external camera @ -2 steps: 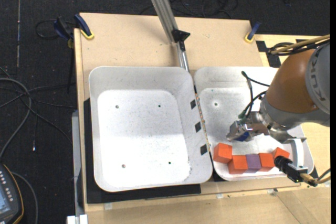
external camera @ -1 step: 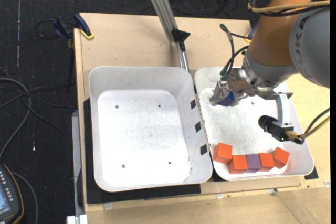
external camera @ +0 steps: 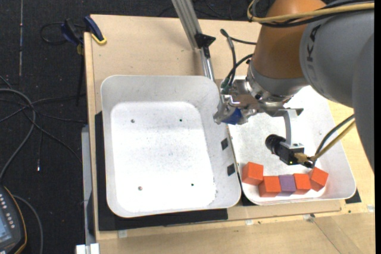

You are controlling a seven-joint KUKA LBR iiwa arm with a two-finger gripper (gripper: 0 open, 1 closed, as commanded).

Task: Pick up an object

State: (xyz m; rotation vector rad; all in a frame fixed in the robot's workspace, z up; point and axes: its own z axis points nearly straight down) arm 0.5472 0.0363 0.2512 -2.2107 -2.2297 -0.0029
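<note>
Smooth white plastic with dark speckling across the left bin (external camera: 119, 128); matt pale wood on the bench (external camera: 149, 44); glossy orange shell on the arm (external camera: 292, 27); matt orange blocks (external camera: 255, 172).

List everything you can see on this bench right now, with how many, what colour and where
Orange blocks: four, orange, in a row along the near wall of the right bin.
Purple block: one, purple, in that same row, between orange blocks.
Blue object: one, blue, at the gripper by the right bin's left edge; too hidden to tell what it is.
Left bin: one, white, left side of the bench.
Right bin: one, white, right side of the bench.
Clamp: one, blue and yellow, far left corner of the bench.
Arm: one, grey with an orange band, reaching in from the right.
Gripper: one, metal, over the right bin's left edge.
</note>
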